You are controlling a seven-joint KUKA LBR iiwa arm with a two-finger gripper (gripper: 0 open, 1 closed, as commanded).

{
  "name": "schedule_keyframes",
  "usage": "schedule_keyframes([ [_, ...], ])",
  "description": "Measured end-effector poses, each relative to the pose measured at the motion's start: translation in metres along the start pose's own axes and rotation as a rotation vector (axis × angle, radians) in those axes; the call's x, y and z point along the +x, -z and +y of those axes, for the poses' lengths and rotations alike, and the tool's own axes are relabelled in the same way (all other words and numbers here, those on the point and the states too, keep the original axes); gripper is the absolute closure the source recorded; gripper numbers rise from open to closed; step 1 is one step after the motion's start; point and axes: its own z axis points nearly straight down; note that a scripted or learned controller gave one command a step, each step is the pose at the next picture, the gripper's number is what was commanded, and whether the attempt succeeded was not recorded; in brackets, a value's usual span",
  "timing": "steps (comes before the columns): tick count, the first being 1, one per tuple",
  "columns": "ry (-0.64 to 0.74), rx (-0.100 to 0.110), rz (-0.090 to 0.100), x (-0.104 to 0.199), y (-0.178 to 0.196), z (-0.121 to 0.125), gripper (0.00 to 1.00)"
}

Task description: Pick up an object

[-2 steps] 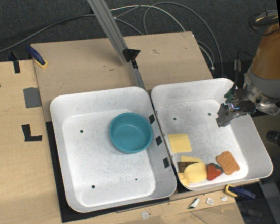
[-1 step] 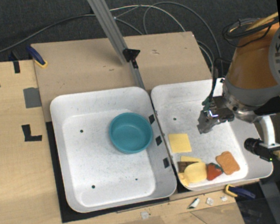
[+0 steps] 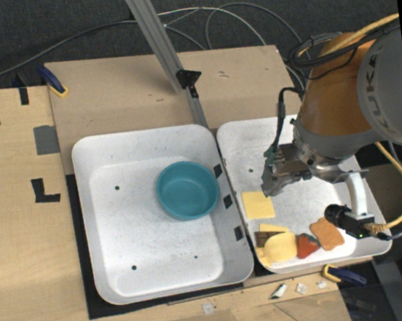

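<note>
Camera view, right of centre: the gripper point(image 3: 272, 183) hangs low in the right bin point(image 3: 246, 137), its dark fingers pointing down and to the left, just above the upper edge of a pale yellow square block point(image 3: 257, 204). Whether the jaws are parted or pressed together I cannot tell — they are a dark blur from this angle, and nothing can be made out between them.

Below the block, toward the lower right of the frame, a small cluster sits against the bin's near wall: a yellow wedge point(image 3: 272, 228), a rounded yellow piece point(image 3: 277, 247), a red piece point(image 3: 307, 247) and an orange-brown piece point(image 3: 329, 234), all close together and some touching. Left of centre, a teal bowl point(image 3: 186, 189) rests upright in the left bin point(image 3: 97, 206), well apart from the arm point(image 3: 340, 101).

As a judgement, the pick is not yet done — every object lies on a bin floor, none lifted. The gripper seems placed for the square block; closing on it and raising it are what remain.
</note>
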Motion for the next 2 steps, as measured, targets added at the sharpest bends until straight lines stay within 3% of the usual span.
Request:
schedule_keyframes([
  [2,0.001,0.002,0.000,0.108,-0.025,0.008,1.00],
])
